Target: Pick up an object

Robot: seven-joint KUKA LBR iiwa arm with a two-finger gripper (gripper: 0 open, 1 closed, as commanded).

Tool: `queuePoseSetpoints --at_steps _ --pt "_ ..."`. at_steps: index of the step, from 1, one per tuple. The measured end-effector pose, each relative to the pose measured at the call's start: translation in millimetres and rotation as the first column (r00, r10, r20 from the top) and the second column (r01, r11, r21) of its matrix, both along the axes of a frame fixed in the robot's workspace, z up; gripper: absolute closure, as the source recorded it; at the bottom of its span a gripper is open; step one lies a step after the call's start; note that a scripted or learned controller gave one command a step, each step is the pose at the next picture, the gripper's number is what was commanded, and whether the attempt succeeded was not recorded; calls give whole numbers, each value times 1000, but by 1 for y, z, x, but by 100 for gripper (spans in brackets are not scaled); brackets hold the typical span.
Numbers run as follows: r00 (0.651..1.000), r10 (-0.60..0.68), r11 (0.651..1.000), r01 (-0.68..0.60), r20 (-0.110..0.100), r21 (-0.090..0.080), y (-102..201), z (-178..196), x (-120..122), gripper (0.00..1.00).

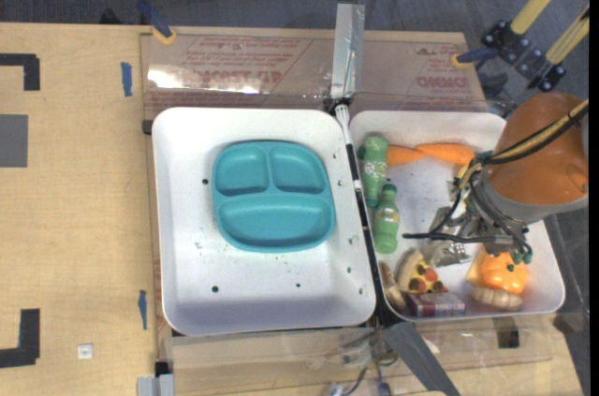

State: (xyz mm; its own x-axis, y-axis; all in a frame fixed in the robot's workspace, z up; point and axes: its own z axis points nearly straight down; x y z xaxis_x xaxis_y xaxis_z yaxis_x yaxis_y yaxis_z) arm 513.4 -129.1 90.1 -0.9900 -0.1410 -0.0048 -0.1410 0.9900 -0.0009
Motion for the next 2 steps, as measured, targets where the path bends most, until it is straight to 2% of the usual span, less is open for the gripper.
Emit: queuePoseSetpoints --at_steps 1,2 --pt "953 304 953 -304 6 -6 -83 23 59 100" --pt "789 614 789 -614 5 -8 -88 0 7 100"
